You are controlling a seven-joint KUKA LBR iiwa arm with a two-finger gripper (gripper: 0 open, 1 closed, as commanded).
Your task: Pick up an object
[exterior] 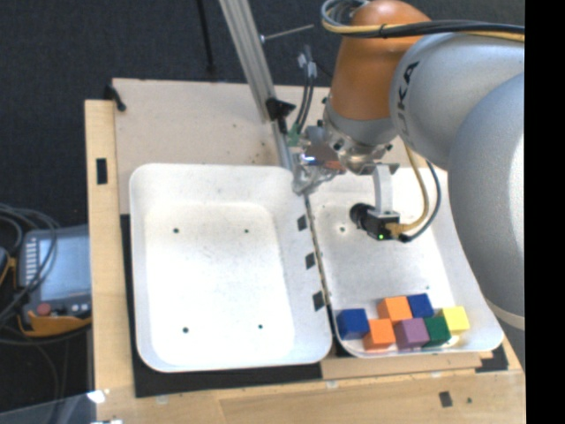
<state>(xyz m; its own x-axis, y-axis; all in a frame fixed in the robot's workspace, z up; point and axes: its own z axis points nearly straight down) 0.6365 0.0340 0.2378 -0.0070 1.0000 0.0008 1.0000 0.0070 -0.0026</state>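
Note:
Several coloured blocks lie clustered at the near end of the right bin [353, 263]: a blue block [352, 322], an orange block [380, 332], a purple block [410, 332], a green block [436, 329], a yellow block [455, 318], a second orange block [397, 308] and a second blue block [420, 305]. My gripper [306, 173] hangs at the far left corner of the right bin, by the divide between the bins. It is well away from the blocks. The wrist's orange band [375, 56] rises above it and hides its upper part.
The left bin [212, 263] lies beside the right one. A slanted aluminium bar [252, 56] stands at the back, close to the gripper. A black cable unit [375, 221] hangs under the wrist over the right bin. A grey box [53, 268] sits off the bench's left.

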